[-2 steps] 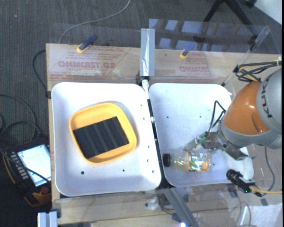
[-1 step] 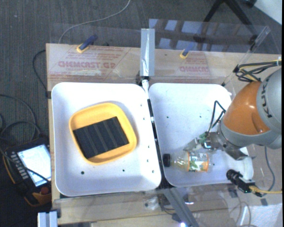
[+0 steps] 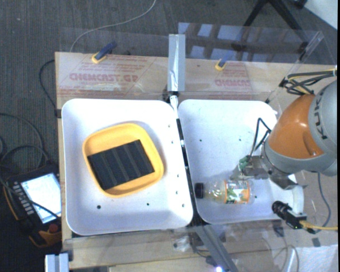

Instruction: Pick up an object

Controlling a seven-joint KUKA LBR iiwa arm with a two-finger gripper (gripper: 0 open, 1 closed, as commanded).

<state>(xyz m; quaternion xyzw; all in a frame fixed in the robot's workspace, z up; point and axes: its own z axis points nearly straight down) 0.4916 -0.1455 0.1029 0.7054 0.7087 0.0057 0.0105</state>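
**One bottle to lift, and a blind grip**

Two bins sit before me. The left bin holds a yellow dish with a dark ribbed slab in it; I leave that alone. In the right bin a clear bottle lies on its side near the front wall, black cap pointing left. The gripper hangs just beside its right end, but the wrist hides the tips, so I cannot tell how wide it stands or whether it grasps anything. I would centre over the bottle's middle, close across its width, then lift slowly, since it may roll.
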